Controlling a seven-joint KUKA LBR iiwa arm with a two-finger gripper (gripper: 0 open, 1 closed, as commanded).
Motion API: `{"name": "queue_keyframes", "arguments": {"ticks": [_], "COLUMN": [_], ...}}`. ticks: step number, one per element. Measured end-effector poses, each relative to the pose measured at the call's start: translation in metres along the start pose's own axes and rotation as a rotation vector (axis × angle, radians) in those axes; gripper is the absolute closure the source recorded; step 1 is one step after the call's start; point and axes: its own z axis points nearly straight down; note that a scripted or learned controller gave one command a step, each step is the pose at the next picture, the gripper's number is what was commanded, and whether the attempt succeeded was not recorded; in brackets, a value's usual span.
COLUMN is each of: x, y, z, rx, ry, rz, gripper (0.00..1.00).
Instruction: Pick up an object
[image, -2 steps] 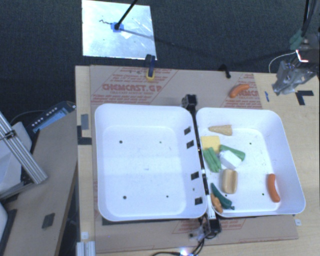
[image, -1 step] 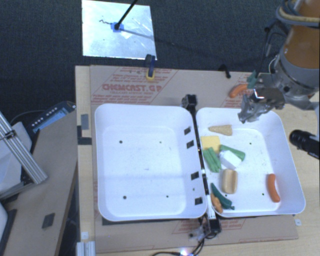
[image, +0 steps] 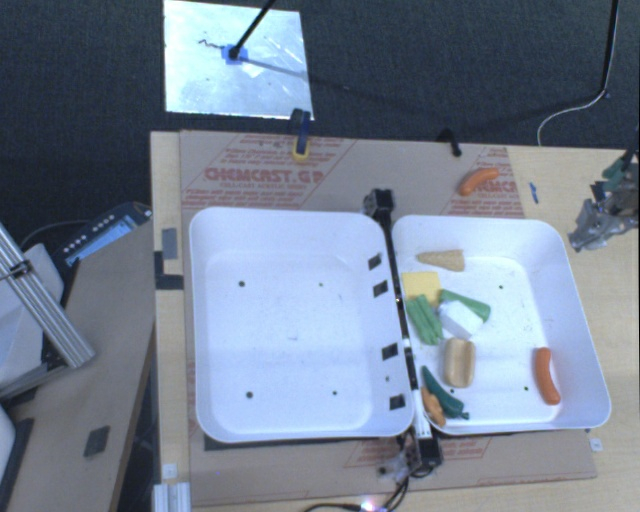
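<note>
Brown board covers the worktop (image: 300, 165) beneath two white bins. At the right edge, beyond the right bin (image: 575, 290), the end effector (image: 603, 215) hangs over bare worktop; I cannot tell its finger state. That bin holds a sausage (image: 546, 375), bread roll (image: 459, 361), yellow block (image: 420, 285) and green pieces (image: 424, 318). Another sausage (image: 479, 181) lies outside, on the board.

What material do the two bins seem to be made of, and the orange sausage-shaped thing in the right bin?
The two shallow white bins look like moulded plastic with a smooth matte finish: rounded corners, even colour, thin raised rims. The orange sausage-shaped toy seems plastic or rubber: uniform bright colour, rounded ends, a slight sheen. The view leaves open which of the two.
</note>
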Motion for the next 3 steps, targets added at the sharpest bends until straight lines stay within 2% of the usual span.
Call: {"name": "queue_keyframes", "arguments": {"ticks": [1, 2, 3], "x": [-0.001, 0.034, 0.029], "y": [-0.039, -0.038, 0.048], "z": [-0.142, -0.06, -0.09], "rx": [-0.021, 0.003, -0.008], "ry": [0.0, 0.006, 0.003], "rz": [-0.015, -0.019, -0.019], "gripper": [1.0, 1.0, 1.0]}}
